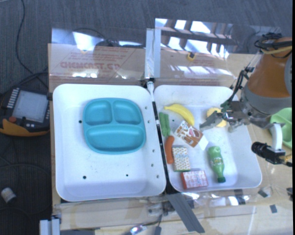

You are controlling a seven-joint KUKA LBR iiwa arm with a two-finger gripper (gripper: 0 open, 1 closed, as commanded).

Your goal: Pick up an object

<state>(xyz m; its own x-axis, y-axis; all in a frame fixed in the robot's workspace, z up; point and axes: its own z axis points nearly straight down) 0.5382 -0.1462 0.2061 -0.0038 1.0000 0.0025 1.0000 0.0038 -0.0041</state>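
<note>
The two-finger gripper, grip unreadable, is hovering over a small yellow plastic piece; centring before descending seems wise.

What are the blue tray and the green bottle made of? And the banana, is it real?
The blue tray looks like plastic: one even colour, smooth moulded compartments, soft rounded edges. The green bottle also seems plastic, with a slight shine and a lighter label band. The banana is probably a toy, likely plastic: its yellow is very even and unmarked, though from this far I can't be sure.
</note>
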